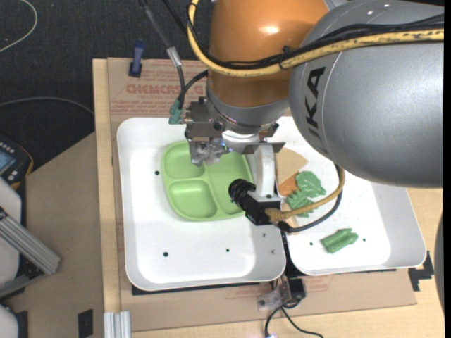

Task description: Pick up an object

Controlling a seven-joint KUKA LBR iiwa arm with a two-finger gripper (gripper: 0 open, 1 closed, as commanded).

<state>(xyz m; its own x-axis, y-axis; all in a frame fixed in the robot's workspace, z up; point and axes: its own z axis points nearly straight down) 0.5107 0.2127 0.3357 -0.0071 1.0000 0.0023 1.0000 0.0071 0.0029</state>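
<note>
The grey arm with its orange band [257,41] reached in from 3 o'clock and covered much of the upper right of the view. Its gripper [201,156] hung over the left bin [204,259], above the 12 o'clock compartment of a pale green divided plate [194,197]. From this angle it could not be told whether the claw was open or closed, nor whether it touched the plate, and nothing could be seen held in it. The plate lay flat in the left bin, toward that bin's 1 o'clock part, with bare white floor from about 5 to 9 o'clock of it. In the right bin [394,248], a green leafy piece [309,184] lay near the wall shared with the left bin, at roughly 3 o'clock from the plate. A tan wedge [291,163] sat just beside the leafy piece at its 11 o'clock, partly hidden by the arm. A small green pod [340,240] lay apart from both, at about 5 o'clock from the leafy piece, on open white floor. Both bins rested on a brown cardboard sheet [141,94] with red print at its 12 o'clock edge, and a small blue object [136,58] sat at that sheet's 11 o'clock corner.
</note>
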